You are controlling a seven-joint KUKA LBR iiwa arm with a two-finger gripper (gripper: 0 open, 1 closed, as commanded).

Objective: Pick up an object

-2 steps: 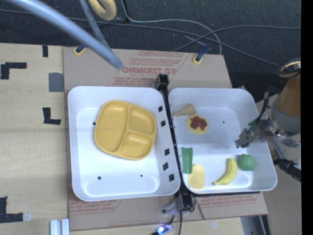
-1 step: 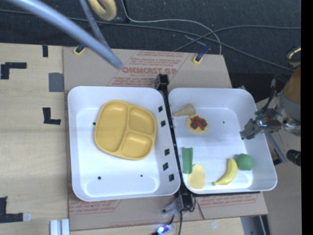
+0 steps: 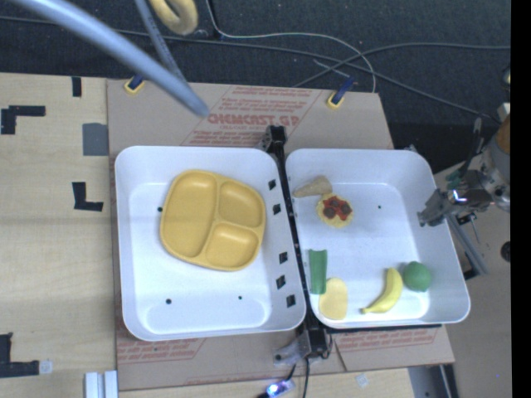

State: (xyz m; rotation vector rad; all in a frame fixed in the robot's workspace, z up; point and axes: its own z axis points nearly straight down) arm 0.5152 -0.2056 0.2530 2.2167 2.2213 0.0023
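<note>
Camera view: two white bins side by side on the desk; the right bin [image 3: 419, 171] is the landmark here. The tool [image 3: 452, 199] sits at that bin's right rim, outside the wall, part cut off; whether it is wide or narrow I cannot tell, and nothing shows between its parts. Candidate object: the banana [image 3: 384, 293], lying on the bin floor near the front right corner, just beside a green ball [image 3: 416, 276]. Its long axis runs diagonally, lower end toward the front wall, upper end toward the ball, curve bowing toward the right wall. Judgement: likely a light, stiff plastic toy with a smooth, somewhat slippery skin; best taken across the thick middle, square to the long axis, so it does not pivot. Left bin [image 3: 124, 222] carries a yellow divided plate [image 3: 212, 220], well apart from the tool.
</note>
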